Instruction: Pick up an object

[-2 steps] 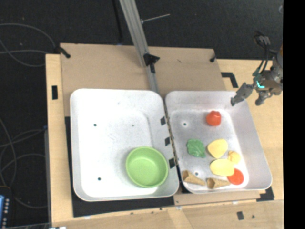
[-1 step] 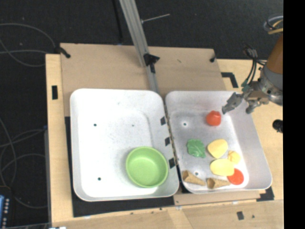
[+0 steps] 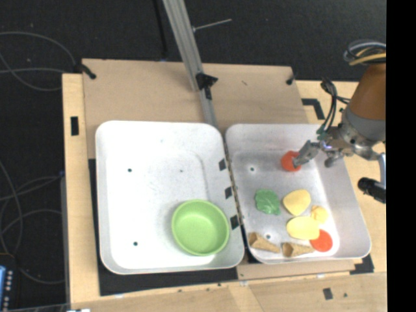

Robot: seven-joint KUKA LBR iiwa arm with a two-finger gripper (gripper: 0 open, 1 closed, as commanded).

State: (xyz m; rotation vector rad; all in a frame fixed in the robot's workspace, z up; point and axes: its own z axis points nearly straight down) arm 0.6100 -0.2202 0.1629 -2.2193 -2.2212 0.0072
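My gripper [image 3: 316, 160] hangs over the upper right part of the right bin [image 3: 260, 142], and its fingers stand spread apart, open. A small red object [image 3: 289, 162] lies on the bin floor right at the tip of the left finger [image 3: 303, 155], outside the gap between the fingers. Nothing sits between the fingers. Lower in the same bin lie a green leafy piece [image 3: 266, 201], a yellow piece [image 3: 297, 201], a larger yellow piece [image 3: 303, 227], a red-orange piece [image 3: 321, 241] and tan wedges [image 3: 262, 242].
A green bowl [image 3: 200, 227] stands in the lower right of the left bin [image 3: 143, 155]. A metal pole [image 3: 185, 41] slants up from between the bins. The grey and orange arm [image 3: 367, 103] comes in at the right edge.
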